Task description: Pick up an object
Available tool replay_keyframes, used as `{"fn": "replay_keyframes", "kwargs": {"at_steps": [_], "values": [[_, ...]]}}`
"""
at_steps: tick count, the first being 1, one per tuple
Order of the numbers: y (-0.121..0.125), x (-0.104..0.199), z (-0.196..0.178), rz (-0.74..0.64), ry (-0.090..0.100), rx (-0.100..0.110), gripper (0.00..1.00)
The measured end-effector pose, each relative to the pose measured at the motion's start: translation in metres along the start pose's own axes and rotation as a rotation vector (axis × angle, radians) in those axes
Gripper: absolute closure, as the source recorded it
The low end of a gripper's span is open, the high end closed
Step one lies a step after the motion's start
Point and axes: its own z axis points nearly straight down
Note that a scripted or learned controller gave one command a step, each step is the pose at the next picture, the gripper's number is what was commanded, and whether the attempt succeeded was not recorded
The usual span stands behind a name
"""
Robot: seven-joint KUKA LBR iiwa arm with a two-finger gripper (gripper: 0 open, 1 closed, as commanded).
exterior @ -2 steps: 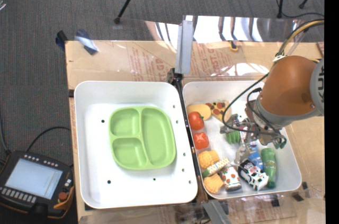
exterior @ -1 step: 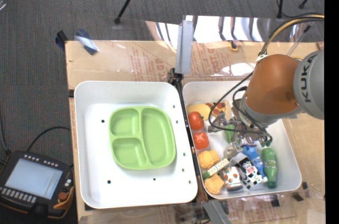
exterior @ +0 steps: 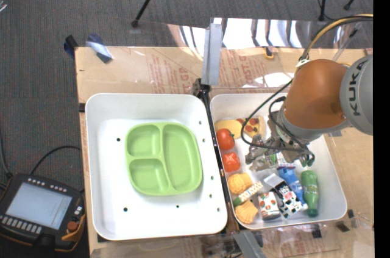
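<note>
The right bin [exterior: 337, 186] holds several small toy foods: a red tomato [exterior: 225, 139], a red pepper [exterior: 231, 161], a yellow piece [exterior: 231, 126], a pizza slice [exterior: 254, 126], an orange waffle-like piece [exterior: 239, 182], a green bottle [exterior: 310, 191], a blue item [exterior: 290, 179] and a small can [exterior: 268, 205]. My gripper [exterior: 277, 159] hangs low over the middle of this bin, just above the pile. The orange wrist band [exterior: 314, 95] covers its upper part.
The left bin [exterior: 103, 122] holds a green three-part plate [exterior: 163, 158]. A metal post [exterior: 211, 58] stands at the back between the bins. A teach pendant [exterior: 39, 211] lies on the floor at the lower left.
</note>
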Motion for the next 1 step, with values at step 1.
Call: {"fn": "replay_keyframes", "kwargs": {"at_steps": [1], "values": [[0.0001,0.0003,0.0006,0.000,0.001,0.000,0.00]]}}
